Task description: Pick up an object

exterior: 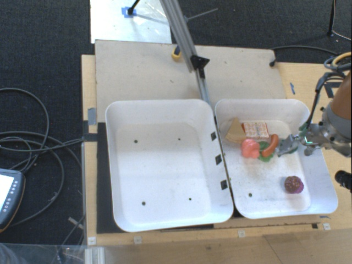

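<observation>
The right bin (324,199) holds several small items. A tan wedge (235,130) and a small box with red print (256,129) lie at its back. In front of them sit a pink-red lump (250,148) and an orange piece with a green end (269,147). A dark purple ball (293,185) rests alone near the front right. My gripper (285,146) reaches in from the right, low over the bin floor, with its tip right beside the orange piece. I see nothing lifted by it.
The left bin (159,106) stands beside the right one, and they meet along a shared wall with black clips (218,159). A grey pole (181,26) slants across the back of the bench. Cables and a tablet (8,194) lie on the floor at left.
</observation>
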You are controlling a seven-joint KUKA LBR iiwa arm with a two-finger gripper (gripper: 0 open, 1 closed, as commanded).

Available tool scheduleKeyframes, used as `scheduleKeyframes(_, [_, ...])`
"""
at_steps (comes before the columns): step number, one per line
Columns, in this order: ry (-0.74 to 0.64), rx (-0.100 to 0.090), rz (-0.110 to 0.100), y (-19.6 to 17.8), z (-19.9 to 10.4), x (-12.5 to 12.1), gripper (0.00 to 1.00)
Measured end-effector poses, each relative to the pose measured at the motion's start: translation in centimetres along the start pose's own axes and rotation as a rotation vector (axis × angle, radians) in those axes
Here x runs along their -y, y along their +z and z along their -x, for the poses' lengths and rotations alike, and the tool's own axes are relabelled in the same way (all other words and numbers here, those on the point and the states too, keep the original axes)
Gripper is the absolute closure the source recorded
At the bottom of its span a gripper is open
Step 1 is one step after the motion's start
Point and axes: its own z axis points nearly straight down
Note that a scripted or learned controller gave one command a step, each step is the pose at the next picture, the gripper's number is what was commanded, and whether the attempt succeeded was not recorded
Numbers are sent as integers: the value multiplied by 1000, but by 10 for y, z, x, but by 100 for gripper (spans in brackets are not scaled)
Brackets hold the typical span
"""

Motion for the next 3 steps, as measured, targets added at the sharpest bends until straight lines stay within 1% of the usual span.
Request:
scheduleKeyframes(1, [1,1,5,-2,0,-1,0])
scheduleKeyframes(2, [2,0,0,55,-6,-8,0])
scheduleKeyframes(3, [4,0,0,107,-6,-8,0])
